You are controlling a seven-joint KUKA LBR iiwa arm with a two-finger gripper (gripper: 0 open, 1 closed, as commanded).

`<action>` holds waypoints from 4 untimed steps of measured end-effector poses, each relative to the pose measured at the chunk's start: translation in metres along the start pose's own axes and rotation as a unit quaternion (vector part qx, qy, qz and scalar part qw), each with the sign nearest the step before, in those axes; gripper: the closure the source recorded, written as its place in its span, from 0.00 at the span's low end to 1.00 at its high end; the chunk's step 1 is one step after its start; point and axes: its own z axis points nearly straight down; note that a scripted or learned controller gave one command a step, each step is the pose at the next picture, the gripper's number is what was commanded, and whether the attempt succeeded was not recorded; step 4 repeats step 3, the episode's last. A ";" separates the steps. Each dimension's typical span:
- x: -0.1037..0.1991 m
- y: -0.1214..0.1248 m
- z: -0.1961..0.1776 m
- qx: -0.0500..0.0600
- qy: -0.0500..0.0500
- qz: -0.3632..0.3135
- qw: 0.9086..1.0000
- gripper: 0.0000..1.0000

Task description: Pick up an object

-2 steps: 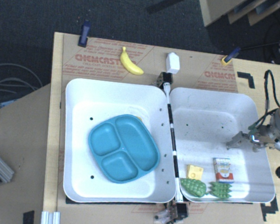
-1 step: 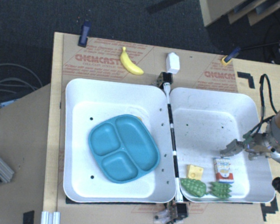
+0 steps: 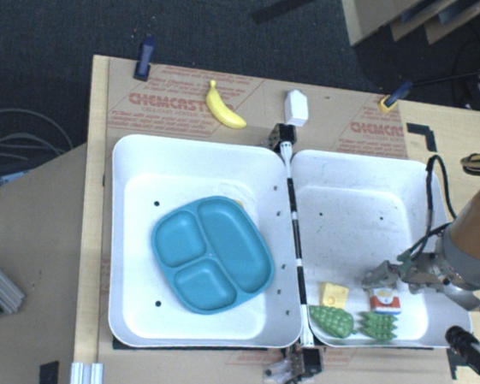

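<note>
In the right bin [image 3: 357, 187], near its front edge, lie a small yellow block [image 3: 334, 294], a bumpy green object [image 3: 331, 320], a second green piece [image 3: 378, 326] and a small red and white object [image 3: 385, 301]. My gripper [image 3: 388, 278] hangs low over the right bin, just behind the red and white object and close above it. Nothing shows in its grasp. The grey arm with its orange band [image 3: 479, 231] comes in from the right edge.
The left bin [image 3: 138, 175] holds a blue divided plate [image 3: 211, 253]. A yellow banana [image 3: 223, 107] lies on the bench behind the left bin, next to a white clip [image 3: 297, 107]. Black cables [image 3: 434, 187] run along the arm over the right bin's far corner.
</note>
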 end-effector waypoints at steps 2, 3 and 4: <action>-0.002 0.001 0.022 -0.001 0.000 0.000 1.000 1.00; 0.066 0.065 0.029 -0.002 0.000 -0.002 1.000 1.00; 0.066 0.065 0.029 -0.002 0.000 -0.002 1.000 1.00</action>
